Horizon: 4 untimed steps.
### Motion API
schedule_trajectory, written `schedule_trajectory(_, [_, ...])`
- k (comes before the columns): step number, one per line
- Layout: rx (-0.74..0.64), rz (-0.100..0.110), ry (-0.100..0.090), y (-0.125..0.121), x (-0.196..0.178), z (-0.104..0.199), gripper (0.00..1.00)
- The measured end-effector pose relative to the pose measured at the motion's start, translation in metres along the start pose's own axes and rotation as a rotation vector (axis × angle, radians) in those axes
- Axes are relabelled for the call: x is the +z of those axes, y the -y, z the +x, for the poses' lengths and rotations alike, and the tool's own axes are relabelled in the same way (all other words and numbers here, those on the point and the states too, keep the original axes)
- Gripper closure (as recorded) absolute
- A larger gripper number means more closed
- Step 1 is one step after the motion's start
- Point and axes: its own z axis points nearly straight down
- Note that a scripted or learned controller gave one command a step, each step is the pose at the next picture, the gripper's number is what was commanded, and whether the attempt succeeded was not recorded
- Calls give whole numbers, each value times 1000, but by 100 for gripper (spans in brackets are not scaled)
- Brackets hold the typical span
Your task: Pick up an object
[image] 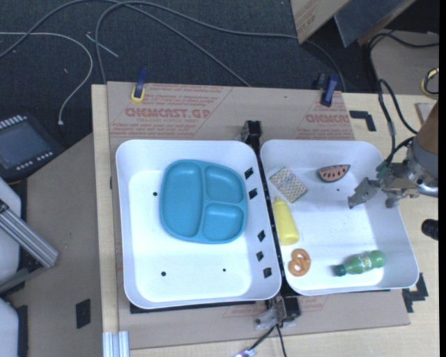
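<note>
The right bin (390, 230) holds a watermelon slice (334, 172), a checkered square piece (288, 184), a yellow bottle (284, 220) lying along the left wall, a pretzel (300, 262) and a green bottle (359, 263) lying near the front. My gripper (375, 196) hangs over the right side of this bin, right of and slightly below the watermelon slice. Its fingers are spread open with nothing between them. The green bottle lies well in front of it.
A blue divided plate (203, 201) lies in the left bin (139, 230). Black clips line the divider (259, 209) between the bins. Cables run across the floor behind the bench, and a cardboard box (317, 14) stands at the back.
</note>
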Motion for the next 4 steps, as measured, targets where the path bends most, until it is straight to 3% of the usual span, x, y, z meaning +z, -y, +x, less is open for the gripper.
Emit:
schedule_trajectory(1, [-4,-12,3,-3,-6,0,0])
schedule_trajectory(3, [-3,-7,1,-4,97,-2,0])
schedule_trajectory(4, [-3,-14,2,-5,83,-2,100])
